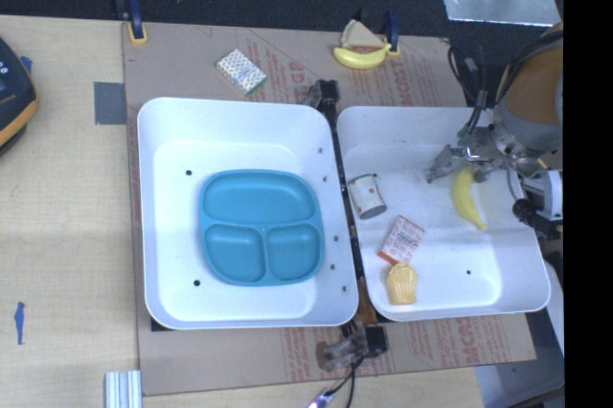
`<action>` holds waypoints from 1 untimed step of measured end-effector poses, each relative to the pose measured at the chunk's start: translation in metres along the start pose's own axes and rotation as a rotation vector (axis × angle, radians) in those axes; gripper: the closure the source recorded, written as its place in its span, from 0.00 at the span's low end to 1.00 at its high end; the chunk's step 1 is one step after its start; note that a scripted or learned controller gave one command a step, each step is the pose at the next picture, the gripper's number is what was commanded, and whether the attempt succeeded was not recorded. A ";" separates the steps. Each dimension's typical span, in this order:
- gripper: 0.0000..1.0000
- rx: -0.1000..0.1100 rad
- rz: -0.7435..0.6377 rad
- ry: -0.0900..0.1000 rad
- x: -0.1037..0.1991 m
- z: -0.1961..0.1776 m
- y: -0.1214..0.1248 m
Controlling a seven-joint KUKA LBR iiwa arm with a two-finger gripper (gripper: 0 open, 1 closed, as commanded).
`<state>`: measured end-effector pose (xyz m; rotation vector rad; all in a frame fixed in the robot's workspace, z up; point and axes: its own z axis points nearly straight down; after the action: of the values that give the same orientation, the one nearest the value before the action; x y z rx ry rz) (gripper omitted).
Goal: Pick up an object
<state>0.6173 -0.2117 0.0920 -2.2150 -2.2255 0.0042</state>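
One tool (462, 161) over banana (467, 201) top; fingertips hard to make out.

In the right bin (498, 296), the gripper (458, 159) sits at about two o'clock, just above the banana (467, 199). Open floor lies from four to five o'clock. The small can (366, 195) crowds the nine o'clock wall; the packet (402, 239) and yellow shell-shaped toy (401, 283) block seven o'clock. The blue tray (261, 226) covers the left bin's (163, 138) centre.
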 end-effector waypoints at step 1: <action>0.00 0.001 0.001 0.000 0.014 0.000 -0.018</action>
<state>0.5996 -0.1980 0.0918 -2.2159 -2.2242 0.0052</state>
